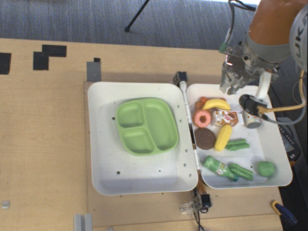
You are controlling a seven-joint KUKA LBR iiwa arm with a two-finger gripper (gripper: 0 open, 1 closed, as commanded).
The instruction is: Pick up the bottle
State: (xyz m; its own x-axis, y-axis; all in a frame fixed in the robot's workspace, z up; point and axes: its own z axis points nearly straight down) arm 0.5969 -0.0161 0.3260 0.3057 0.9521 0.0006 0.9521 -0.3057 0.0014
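The bottle is green with a pale label and lies on its side near the front edge of the right bin. My gripper hangs over the far left corner of that bin, well behind the bottle. Its fingers stand open with nothing between them. A banana, a donut and a cookie lie between the gripper and the bottle.
A yellow banana, pink donut, brown cookie, corn cob and snack packet crowd the right bin's left half. A green pod touches the bottle; a green ball and silver can sit nearby. The left bin holds a green divided plate.
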